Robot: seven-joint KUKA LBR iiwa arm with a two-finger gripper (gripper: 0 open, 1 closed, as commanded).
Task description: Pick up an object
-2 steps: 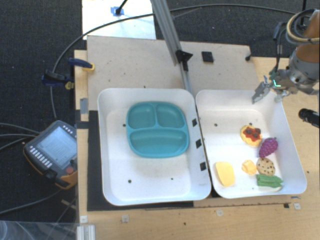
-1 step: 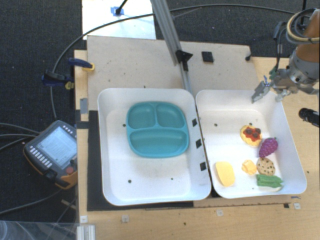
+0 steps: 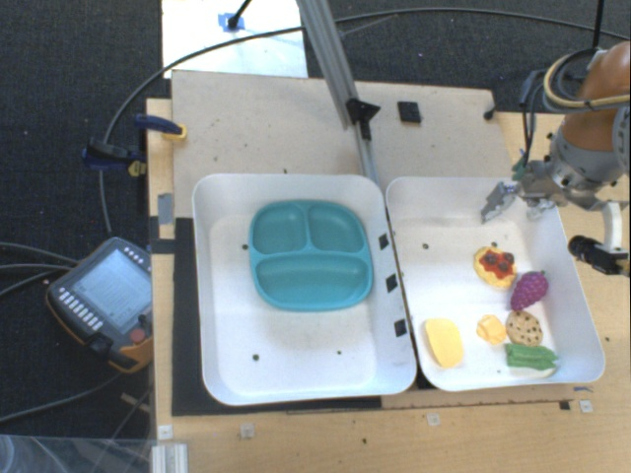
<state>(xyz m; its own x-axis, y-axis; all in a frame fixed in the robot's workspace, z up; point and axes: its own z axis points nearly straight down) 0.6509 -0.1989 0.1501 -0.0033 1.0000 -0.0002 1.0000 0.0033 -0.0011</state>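
- There is one camera. It sits high above the bench [image 3: 296, 126] and looks down at a slant.
- It is far enough back to see both white bins whole, the left bin [image 3: 222, 363] and the right bin [image 3: 444, 215].
- The far edge of the bench is at the top of the picture and the near edge is at the bottom.
- The dark floor [image 3: 69, 67] shows past the left edge and the far edge of the bench.
- The arm [image 3: 592, 116] comes in from the right side, near the far right corner of the right bin.
- A grey pole [image 3: 330, 52] leans in from the top.
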